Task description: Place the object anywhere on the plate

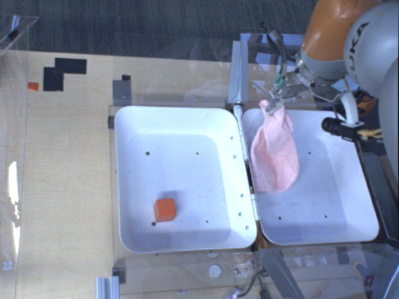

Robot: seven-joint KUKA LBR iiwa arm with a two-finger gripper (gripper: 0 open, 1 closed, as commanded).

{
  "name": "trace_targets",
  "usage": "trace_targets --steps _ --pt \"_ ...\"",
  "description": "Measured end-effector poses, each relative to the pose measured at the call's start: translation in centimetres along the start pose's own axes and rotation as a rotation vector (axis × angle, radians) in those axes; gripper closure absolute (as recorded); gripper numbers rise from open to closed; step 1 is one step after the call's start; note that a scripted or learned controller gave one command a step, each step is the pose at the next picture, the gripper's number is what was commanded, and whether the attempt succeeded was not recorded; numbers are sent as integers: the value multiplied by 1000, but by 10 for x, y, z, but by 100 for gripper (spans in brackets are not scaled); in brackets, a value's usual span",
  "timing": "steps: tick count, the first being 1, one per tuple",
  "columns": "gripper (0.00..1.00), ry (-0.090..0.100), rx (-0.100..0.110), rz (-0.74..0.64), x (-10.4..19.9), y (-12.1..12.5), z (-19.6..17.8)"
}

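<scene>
Pink cloth hangs pinched in the gripper, its fingertips hidden.

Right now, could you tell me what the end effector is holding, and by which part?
The end effector holds the pink cloth by its top corner; the rest hangs.

The grey arm reaches in from the right, orange band uppermost, its claw pointing down-left, pinched on a hanging pink cloth.
</scene>
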State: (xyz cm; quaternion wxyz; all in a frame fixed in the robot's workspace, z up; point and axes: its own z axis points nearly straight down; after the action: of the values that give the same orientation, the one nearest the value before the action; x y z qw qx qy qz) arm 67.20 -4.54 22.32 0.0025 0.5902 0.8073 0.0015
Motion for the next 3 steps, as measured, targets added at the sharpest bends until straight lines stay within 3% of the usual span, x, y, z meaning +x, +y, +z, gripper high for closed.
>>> trace_targets --steps 3 --pt "100 4 -2 -1205 154 -46 -1"
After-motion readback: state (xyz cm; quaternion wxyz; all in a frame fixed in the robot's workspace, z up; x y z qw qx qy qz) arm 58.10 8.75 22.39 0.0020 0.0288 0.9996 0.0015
